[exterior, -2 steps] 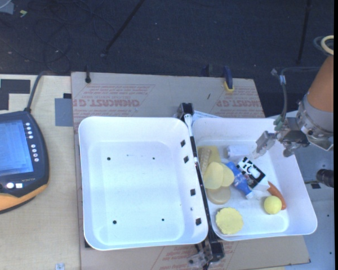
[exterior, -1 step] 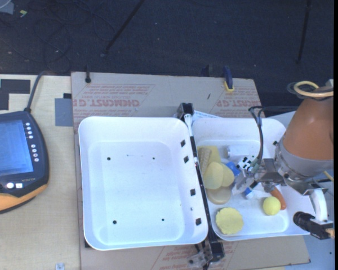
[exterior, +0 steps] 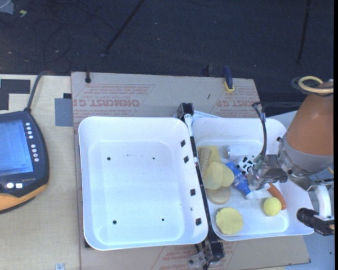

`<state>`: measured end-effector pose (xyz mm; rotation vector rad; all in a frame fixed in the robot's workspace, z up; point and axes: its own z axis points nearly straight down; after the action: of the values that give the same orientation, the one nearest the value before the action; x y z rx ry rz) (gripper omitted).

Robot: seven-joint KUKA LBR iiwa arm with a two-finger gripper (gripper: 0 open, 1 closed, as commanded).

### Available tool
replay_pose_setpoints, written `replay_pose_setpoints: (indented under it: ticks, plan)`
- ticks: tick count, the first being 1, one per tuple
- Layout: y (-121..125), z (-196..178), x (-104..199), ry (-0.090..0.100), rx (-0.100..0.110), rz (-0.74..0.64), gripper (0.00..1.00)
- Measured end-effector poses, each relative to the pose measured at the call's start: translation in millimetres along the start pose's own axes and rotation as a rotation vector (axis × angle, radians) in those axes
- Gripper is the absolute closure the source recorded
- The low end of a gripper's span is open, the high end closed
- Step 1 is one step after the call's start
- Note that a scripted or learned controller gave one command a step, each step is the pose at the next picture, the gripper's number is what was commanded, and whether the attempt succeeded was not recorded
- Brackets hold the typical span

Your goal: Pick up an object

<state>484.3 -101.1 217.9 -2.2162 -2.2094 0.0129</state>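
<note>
The right bin (exterior: 236, 129) holds several objects: yellow sponge-like pieces (exterior: 216, 174), a yellow round disc (exterior: 229, 220), a blue item (exterior: 239, 179), a small black-and-white piece (exterior: 247, 163), a yellow ball (exterior: 272, 207) and an orange carrot-like item (exterior: 277, 194). My gripper (exterior: 260, 178) is down inside this bin, just right of the blue item and above the ball. The arm's orange band (exterior: 312, 127) rises above it at the right.
The left bin (exterior: 135, 184) lies beside the right one, with a black divider clip strip (exterior: 192, 167) between them. A tablet-like pendant (exterior: 14, 153) lies at the far left on the bench. Cardboard (exterior: 158, 94) lies under both bins.
</note>
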Motion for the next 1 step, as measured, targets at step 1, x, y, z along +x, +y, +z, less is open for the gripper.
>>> replay_pose_setpoints:
  ticks: [1]
  plan:
    - [0.1,-7.1,-0.3,0.001,0.007,0.001,1.0]
